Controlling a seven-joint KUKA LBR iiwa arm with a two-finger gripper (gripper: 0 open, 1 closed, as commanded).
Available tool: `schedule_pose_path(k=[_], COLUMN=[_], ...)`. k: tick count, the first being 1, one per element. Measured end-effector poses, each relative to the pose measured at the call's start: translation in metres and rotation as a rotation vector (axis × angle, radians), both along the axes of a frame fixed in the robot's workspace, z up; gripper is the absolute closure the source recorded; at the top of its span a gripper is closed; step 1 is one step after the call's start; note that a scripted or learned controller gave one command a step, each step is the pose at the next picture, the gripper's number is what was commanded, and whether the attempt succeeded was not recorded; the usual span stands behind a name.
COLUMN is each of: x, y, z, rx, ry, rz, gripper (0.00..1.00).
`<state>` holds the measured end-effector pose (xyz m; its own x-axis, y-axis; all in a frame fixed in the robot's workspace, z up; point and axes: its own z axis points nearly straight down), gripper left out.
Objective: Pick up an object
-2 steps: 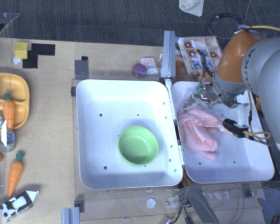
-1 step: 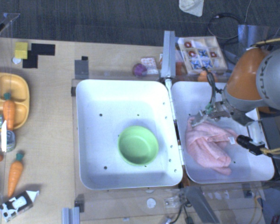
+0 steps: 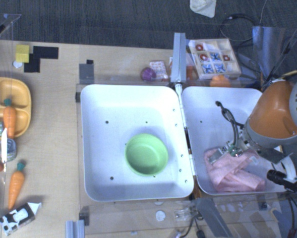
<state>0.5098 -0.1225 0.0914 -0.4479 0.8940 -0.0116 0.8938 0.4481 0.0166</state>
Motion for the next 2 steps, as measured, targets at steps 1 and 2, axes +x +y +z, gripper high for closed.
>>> schedule_pose_path(k=[1, 2], x=[0.001, 0.006], y=[0.031, 0.031], z=[0.000, 0.014], rx=[0.000, -0.002], ry=[-0.002, -0.016], rz=[0.015, 0.016], gripper=[0.00, 1.00])
